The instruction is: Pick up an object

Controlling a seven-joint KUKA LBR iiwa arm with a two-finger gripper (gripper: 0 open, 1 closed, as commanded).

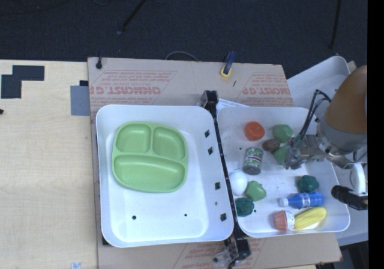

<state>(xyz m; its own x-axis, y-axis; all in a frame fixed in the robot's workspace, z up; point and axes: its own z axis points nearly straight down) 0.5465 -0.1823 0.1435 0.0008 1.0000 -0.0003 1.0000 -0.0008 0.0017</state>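
Arm [351,111] over rt bin [336,172], gripper [294,160] by green objs [282,134]

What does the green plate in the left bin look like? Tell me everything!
The green plate is light lime green and looks like smooth plastic. It has rounded corners and three sunken compartments: two smaller ones along its far side and one long one along its near side. It lies flat, right side up, on the floor of the left white bin, toward the bin's far left part. Nothing sits on it, and no other object touches it.
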